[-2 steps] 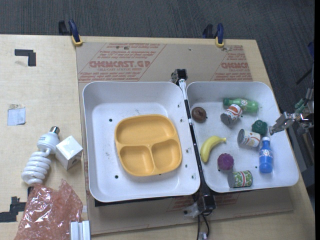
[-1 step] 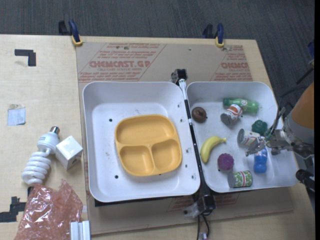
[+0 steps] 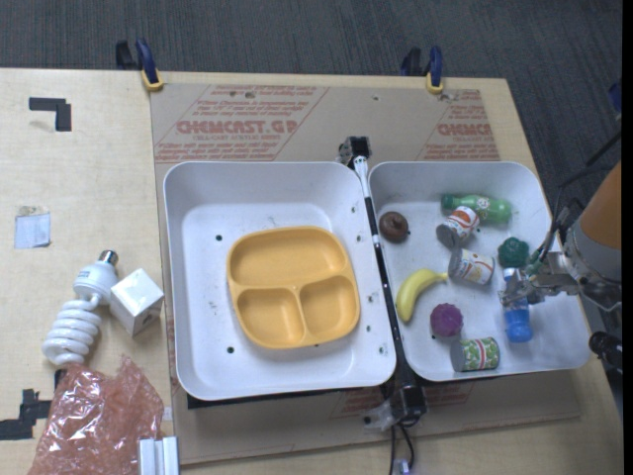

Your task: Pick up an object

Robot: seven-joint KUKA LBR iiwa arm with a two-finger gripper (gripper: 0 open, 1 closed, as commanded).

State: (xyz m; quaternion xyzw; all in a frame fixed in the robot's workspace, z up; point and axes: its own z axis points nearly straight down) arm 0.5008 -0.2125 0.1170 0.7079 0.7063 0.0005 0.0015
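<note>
Pink plastic wrap (image 3: 94,419) on tan bench (image 3: 59,196) | grey carpet (image 3: 297,13) behind | gripper (image 3: 522,290) over right bin (image 3: 534,359), grip unclear

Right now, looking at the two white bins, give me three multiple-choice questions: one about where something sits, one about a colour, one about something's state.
1. Where is the yellow three-compartment plastic tray?
A. In the left white bin
B. In the right white bin
C. On the bare bench

2. What colour is the small spiky ball beside the yellow banana?
A. Orange
B. Purple
C. White

3. How does the green-labelled can at the right bin's near edge rest?
A. Standing upright
B. Lying on its side
C. Stacked on the banana

Answers:
1 A: the tray fills the left bin's floor.
2 B: the ball right of the banana is purple.
3 B: the can's long side rests on the bin floor.
</note>
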